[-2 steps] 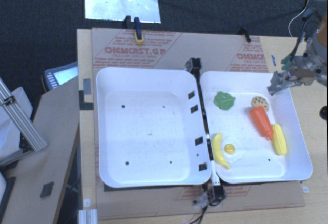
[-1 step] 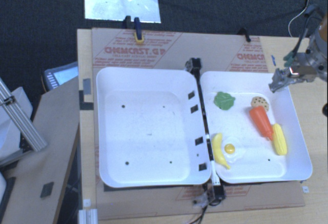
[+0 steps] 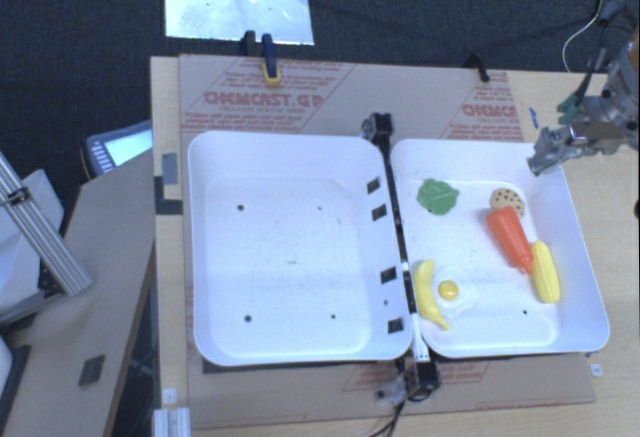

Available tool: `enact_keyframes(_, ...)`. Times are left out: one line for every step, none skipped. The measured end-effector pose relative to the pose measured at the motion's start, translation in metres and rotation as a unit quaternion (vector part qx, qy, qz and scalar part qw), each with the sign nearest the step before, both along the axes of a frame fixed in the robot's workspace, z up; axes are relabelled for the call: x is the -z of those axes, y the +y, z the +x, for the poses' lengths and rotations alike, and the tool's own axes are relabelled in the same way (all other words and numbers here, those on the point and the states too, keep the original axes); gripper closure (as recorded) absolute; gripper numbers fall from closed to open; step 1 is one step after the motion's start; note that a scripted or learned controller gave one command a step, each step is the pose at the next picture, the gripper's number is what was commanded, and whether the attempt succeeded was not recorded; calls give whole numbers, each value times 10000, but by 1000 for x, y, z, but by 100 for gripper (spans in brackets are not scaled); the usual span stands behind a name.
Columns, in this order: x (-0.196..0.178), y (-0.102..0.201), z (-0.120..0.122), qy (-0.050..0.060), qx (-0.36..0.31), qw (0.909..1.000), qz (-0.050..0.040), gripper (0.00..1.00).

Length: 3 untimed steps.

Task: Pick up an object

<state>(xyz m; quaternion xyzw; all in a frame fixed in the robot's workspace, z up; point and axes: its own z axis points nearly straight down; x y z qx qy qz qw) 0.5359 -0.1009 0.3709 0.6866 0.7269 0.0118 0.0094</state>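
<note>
gripper (image 3: 548,153): finger state cannot be told, holds nothing visible; orange plastic carrot (image 3: 510,237) lies below-left, long axis diagonal.

I see the bench (image 3: 165,125) carrying a printed board (image 3: 330,90), with two white bins (image 3: 290,150) side by side on it.

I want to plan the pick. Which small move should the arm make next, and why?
Probably move the gripper left and down toward the carrot. The gripper sits above the right bin's far corner, holding nothing, and the carrot lies nearby among the toys.
</note>
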Motion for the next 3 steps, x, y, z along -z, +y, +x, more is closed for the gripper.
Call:
enact_keyframes(23, 14, -51, 159, 257, 9995, -11, 100)
enact_keyframes(11, 14, -48, 125, 226, 9997, -13, 100)
enact_keyframes(0, 14, -47, 111, 194, 9998, -11, 100)
